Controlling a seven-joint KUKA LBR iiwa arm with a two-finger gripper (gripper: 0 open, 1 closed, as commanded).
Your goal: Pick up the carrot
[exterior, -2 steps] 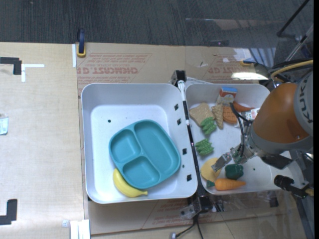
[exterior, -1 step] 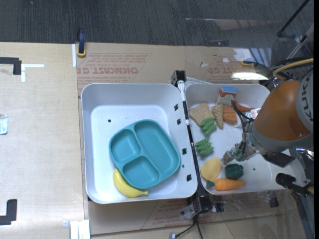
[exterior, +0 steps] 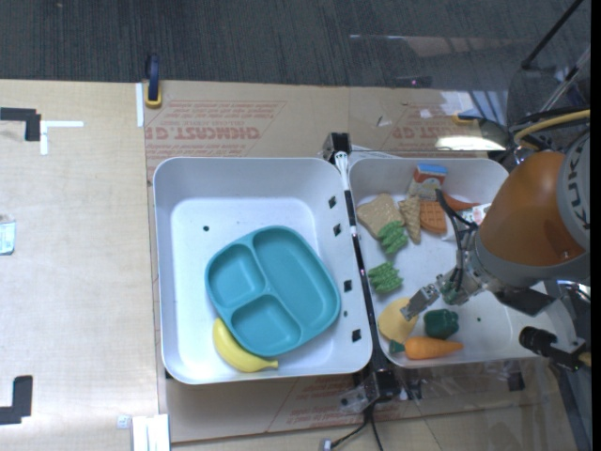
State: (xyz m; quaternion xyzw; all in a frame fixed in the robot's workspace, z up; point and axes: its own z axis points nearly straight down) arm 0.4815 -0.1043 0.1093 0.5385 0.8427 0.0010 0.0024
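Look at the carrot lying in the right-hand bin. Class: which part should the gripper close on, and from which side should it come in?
Grip the carrot around its thick orange middle, coming straight down from above. It lies flat and lengthwise near the bin's front wall, so the fingers should probably close across its narrow width. The dark green vegetable sits close behind it, and the gripper already hangs just beyond, so little room is spare.

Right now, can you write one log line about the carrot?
carrot: lying in right bin, near front edge | hand: above carrot, not holding it | step: pick not yet done
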